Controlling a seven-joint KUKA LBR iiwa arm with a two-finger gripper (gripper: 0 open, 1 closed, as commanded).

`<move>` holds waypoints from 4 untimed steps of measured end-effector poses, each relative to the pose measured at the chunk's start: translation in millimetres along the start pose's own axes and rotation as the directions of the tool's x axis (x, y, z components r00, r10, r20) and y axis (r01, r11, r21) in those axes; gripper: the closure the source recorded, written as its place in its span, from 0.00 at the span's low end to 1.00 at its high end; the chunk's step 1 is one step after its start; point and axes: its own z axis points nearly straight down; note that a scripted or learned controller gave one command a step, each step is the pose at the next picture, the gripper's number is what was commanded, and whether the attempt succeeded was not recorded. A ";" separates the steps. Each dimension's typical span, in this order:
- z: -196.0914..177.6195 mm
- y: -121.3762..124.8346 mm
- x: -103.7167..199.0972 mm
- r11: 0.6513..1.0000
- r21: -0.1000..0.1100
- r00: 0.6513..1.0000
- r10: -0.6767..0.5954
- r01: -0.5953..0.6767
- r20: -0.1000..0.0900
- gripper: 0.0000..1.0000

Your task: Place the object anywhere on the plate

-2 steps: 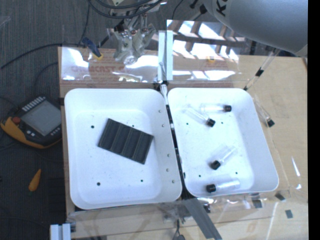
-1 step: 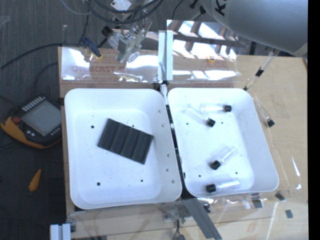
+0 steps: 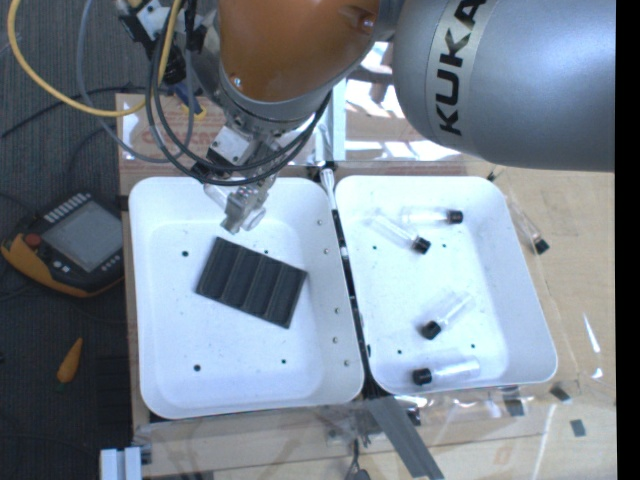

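A dark grey ribbed plate (image 3: 251,282) lies flat in the left white bin (image 3: 165,368), slightly left of its middle. My gripper (image 3: 243,210) hangs over the back part of that bin, just above and behind the plate's far edge. Nothing can be made out in its grip from this angle. Several clear vials with black caps lie in the right bin (image 3: 520,308): one near the back (image 3: 430,215), one beside it (image 3: 398,233), one in the middle (image 3: 445,316) and one at the front (image 3: 447,371).
The grey arm with its orange band (image 3: 290,28) fills the top of the view, and cables (image 3: 170,118) loop behind the left bin. A teach pendant (image 3: 75,243) lies left of the bench. The ridge between the bins (image 3: 340,268) runs front to back.
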 end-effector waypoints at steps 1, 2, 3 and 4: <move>-93.9 -2.8 3.7 0.948 0.001 0.948 -0.318 0.318 -0.001 1.00; -93.5 -35.5 42.3 0.870 0.001 0.870 -0.493 0.493 -0.001 1.00; 14.0 21.7 -22.4 0.884 -0.004 0.884 -0.467 0.467 0.001 1.00; 110.6 6.0 1.8 0.973 -0.003 0.973 -0.230 0.230 -0.001 1.00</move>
